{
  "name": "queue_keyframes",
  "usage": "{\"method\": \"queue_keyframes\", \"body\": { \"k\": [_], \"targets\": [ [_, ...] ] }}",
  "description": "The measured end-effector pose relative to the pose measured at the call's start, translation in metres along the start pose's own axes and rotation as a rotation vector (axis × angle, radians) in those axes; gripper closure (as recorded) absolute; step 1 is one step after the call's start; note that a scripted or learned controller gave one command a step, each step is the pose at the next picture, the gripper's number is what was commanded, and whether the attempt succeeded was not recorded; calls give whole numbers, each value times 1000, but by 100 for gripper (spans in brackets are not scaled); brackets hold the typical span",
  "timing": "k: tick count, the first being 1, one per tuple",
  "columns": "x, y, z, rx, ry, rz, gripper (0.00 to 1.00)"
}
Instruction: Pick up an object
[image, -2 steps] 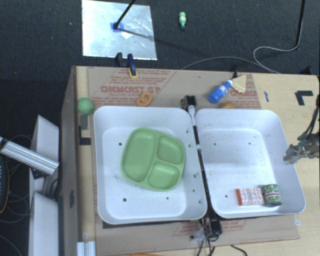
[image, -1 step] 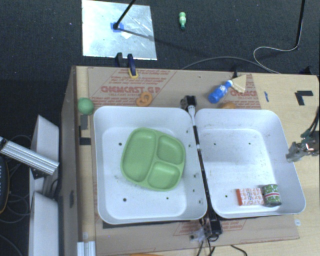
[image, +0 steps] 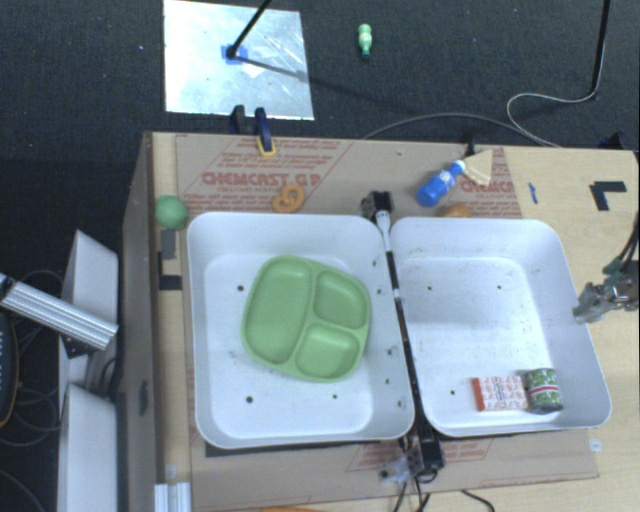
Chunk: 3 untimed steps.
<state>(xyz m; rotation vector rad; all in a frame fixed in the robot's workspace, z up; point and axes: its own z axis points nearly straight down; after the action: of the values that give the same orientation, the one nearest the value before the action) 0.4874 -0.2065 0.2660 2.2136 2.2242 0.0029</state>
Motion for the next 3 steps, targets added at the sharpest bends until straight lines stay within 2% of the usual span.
{"method": "queue_keyframes", "body": {
  "k": [3],
  "targets": [
    [0, 0, 8, 1, 0, 1, 100]
  ]
}}
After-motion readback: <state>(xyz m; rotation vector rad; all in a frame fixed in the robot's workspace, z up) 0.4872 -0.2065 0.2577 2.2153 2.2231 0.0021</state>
